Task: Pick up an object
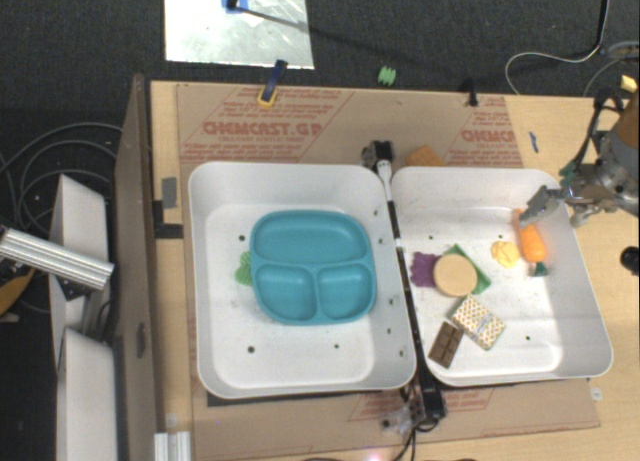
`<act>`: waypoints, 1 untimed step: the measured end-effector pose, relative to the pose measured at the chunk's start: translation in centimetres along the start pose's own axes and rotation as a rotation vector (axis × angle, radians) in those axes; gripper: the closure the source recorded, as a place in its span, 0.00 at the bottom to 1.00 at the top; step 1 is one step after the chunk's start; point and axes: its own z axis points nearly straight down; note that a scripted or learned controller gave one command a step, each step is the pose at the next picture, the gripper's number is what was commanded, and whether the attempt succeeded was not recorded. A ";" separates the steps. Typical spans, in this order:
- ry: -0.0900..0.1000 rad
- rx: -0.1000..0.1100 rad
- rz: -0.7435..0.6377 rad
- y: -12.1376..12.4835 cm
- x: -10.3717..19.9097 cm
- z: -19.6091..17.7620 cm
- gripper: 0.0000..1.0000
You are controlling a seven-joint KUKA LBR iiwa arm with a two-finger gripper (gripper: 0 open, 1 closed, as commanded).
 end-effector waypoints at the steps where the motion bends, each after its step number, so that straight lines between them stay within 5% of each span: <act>1: -0.009 -0.018 0.000 3.6 -0.3 11.0 0.00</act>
